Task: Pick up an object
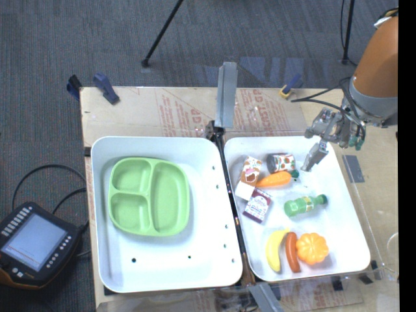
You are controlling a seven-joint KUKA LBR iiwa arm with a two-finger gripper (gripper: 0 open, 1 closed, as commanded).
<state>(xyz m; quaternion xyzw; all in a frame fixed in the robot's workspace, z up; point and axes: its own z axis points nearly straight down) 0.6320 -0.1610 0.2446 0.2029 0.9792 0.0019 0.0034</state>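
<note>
The grey two-finger gripper [313, 158] hangs with its jaws open and holding nothing. The orange plastic carrot [275, 180] lies just below and left of the jaws. A good grab means going straight down, jaws on both sides of its middle.

Even overhead light, soft shadows, slightly grainy

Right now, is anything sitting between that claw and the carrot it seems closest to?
Nothing visible does. The gripper hangs over the upper part of the right bin, and the carrot lies just to its lower left with bare white floor between them. A small can sits right beside the carrot, not in the path.
</note>
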